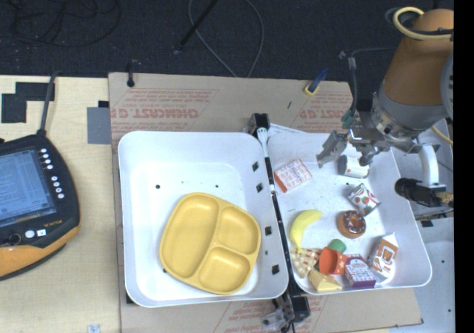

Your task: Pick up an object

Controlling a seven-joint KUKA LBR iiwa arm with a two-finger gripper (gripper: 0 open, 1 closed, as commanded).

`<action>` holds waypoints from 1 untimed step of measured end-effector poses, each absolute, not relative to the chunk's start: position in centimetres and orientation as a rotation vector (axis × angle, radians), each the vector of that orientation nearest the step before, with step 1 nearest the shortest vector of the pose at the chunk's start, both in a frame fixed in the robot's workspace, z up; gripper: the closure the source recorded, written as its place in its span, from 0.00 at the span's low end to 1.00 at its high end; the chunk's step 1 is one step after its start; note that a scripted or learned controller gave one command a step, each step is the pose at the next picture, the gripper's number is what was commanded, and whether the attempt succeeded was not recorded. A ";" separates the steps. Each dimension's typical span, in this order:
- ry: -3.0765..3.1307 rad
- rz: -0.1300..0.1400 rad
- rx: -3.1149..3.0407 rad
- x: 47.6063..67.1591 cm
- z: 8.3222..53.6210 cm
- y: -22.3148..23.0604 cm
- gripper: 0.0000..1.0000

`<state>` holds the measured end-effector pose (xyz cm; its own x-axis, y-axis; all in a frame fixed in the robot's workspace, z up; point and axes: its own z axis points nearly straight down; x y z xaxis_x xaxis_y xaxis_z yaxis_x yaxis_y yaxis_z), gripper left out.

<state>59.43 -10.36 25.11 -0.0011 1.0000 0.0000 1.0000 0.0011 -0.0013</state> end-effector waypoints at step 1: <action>-2.212 0.013 -2.214 56.3 11.5 -11.4 0.00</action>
<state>56.34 -11.36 11.46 0.0005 1.0000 0.0023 0.9999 -0.0005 -0.0145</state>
